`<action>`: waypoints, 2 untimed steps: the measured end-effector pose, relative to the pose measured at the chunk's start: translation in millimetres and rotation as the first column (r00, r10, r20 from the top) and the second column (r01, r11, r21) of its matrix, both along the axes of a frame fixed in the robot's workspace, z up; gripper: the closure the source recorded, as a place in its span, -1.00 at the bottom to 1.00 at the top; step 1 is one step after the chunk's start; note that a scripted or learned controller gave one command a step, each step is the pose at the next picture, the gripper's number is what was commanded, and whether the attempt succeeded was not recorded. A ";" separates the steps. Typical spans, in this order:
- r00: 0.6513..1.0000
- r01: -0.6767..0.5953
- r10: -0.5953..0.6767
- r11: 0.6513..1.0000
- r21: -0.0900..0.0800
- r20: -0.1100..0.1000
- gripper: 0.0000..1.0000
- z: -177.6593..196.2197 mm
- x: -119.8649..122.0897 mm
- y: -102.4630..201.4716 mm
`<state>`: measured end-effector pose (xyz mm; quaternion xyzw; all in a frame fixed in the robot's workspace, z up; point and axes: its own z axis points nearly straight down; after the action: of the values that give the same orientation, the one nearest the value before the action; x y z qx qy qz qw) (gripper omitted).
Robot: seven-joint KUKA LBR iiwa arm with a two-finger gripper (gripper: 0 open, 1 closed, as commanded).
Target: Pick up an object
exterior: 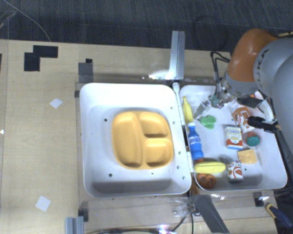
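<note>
White plastic makes up both shallow bins, and the work is all in the right bin (263, 179), where the small objects lie scattered; the left bin (95, 145) carries a yellow divided tray (139, 139) and nothing that looks like a candidate for this try. The gripper (205, 109) hangs low in the upper left part of the right bin, reached down from the grey arm (283, 67) with its orange band (244, 57). Its tip sits just above a green round piece (208, 122) and near the yellow banana-like piece (187, 110) that lies along the bin's left wall. Nothing can be made out between the fingers, and whether they are spread or closed I cannot tell, since they are small and partly blurred against the bin floor. The other items rest on the floor of the bin: a blue bottle (194, 143) beside the wall, a yellow corn cob (210, 167) and a brown rounded item (206, 180) at the near edge, a small carton (233, 136), a teal round piece (253, 140), a tan block (247, 156) and a small can (235, 171). In my judgement the task is early: the approach looks made, but no grasp or lift is evident, so closing on an object and raising it clear are left to do.
</note>
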<state>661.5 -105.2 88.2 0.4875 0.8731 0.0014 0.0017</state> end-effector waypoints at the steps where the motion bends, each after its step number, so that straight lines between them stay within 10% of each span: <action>1: 0.932 -0.364 0.364 0.932 -0.009 0.008 -1.00 61.5 10.4 -55.5; 2: 0.958 -0.288 0.288 0.958 -0.008 0.008 -1.00 108.8 -1.6 -78.8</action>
<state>659.8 -183.9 197.0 0.3553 0.9347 0.0010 0.0072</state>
